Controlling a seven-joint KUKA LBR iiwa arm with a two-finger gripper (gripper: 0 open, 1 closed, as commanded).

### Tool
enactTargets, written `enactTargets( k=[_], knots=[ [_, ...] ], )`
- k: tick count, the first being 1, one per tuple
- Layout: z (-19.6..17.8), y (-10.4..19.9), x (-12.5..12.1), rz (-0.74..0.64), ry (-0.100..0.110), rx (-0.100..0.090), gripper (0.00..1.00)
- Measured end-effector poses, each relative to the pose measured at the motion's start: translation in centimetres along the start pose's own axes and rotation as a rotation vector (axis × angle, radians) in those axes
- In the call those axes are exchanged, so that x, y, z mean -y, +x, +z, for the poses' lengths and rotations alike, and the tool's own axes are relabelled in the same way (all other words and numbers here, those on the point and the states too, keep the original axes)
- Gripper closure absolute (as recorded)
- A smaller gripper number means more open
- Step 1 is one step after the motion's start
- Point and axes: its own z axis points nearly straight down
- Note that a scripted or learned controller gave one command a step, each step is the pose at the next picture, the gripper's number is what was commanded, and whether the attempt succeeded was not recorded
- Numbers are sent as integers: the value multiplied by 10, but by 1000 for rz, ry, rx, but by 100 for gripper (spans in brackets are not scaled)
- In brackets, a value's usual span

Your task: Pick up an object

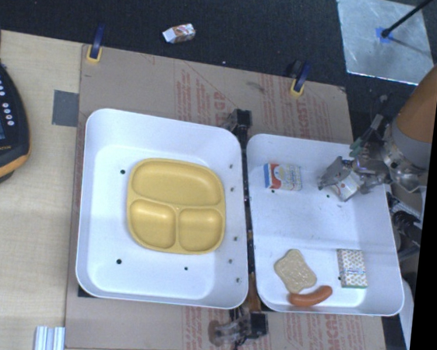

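Gripper (342, 179) hangs tilted over right bin's (385, 228) back edge.

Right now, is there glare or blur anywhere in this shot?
Camera view: bright wash on the left bin's left wall, bleaching its edge; the gripper is soft, its fingers hard to read; the yellow plate and the toast are sharp.

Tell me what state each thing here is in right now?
Yellow divided plate: upright in the left bin, nothing on it.
Small carton: lying flat, right bin.
Toy bread slice: lying flat.
Toy sausage: lying beside the bread.
Patterned packet: lying flat.
Gripper: holding nothing.
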Motion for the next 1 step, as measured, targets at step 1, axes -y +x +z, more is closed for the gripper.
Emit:
enactTargets(
  k=[1],
  knots=[
    [83, -45, -38, -2, -22, 9, 0]
  ],
)
